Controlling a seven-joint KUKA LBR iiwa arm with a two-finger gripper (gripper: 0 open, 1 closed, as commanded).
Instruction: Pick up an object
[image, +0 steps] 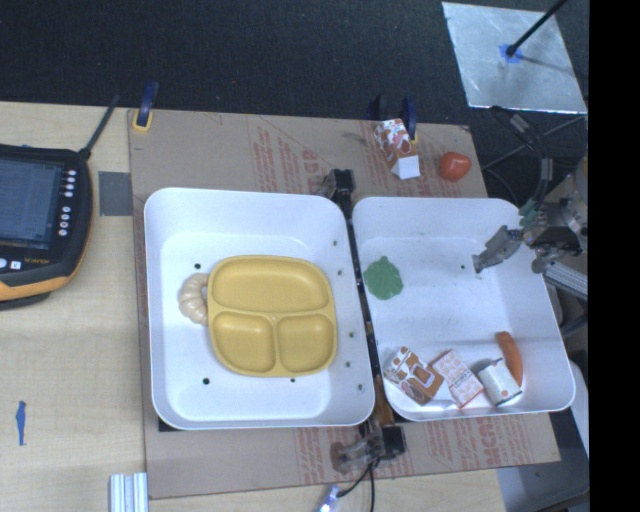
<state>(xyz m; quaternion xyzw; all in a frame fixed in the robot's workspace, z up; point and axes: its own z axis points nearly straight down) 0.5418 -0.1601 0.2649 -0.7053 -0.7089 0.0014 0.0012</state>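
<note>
My gripper (508, 266) hangs over the right bin (440, 235) near its right wall, fingers apart with nothing between them. Below it, in the bin's front right corner, lie an orange sausage-shaped piece (510, 357), a white cylinder (497, 385) and two small red-and-white cartons (415, 372) (456, 378). A flat green piece (383, 278) rests by the bin's left wall. The left bin (170, 390) holds a yellow compartment tray (272, 313) with a beige round piece (192, 297) tucked against the tray's left edge.
Behind the right bin, on the cardboard, stand a small carton (397, 145) and a red ball-like fruit (455, 165). A control tablet (35, 220) lies on the bench at far left. Clamps sit between the bins at back (340, 183) and front (375, 445).
</note>
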